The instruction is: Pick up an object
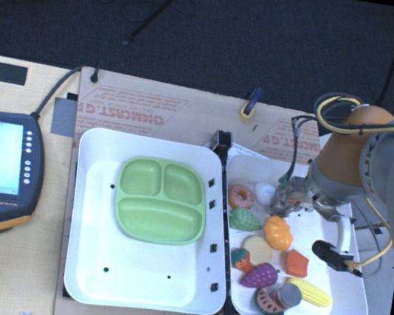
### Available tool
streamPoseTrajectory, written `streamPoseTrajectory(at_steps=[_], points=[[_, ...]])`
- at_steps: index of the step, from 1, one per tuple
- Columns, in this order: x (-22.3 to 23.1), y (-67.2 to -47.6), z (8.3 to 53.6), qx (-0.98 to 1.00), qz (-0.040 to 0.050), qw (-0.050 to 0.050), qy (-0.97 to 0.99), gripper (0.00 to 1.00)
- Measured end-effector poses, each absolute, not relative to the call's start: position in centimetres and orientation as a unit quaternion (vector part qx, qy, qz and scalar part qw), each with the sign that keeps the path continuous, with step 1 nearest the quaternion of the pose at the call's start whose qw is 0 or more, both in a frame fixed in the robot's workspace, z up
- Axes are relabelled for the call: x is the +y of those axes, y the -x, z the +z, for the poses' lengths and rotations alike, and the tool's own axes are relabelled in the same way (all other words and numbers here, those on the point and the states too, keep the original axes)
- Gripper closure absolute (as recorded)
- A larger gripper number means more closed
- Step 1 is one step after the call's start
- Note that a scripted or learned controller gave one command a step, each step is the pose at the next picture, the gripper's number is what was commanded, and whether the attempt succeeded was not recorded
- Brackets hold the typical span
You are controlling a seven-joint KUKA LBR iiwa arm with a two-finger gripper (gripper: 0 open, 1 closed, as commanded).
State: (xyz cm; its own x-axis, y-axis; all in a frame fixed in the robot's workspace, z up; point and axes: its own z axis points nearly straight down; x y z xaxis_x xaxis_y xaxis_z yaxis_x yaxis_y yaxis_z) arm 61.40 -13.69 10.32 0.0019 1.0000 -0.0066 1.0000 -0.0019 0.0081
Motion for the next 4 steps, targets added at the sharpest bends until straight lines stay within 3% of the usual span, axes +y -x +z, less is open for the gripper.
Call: streamPoseTrajectory(at_steps=[1,3,4], points=[[-13.5,-61.8,14.7,0.707,0.0006,0.0,-0.707,1.0],[-14.4,-61.6,23.0,0.707,0.0005,0.001,-0.707,1.0],[-8.0,-61.5,22.9,0.709,-0.0002,-0.002,-0.705,1.0]])
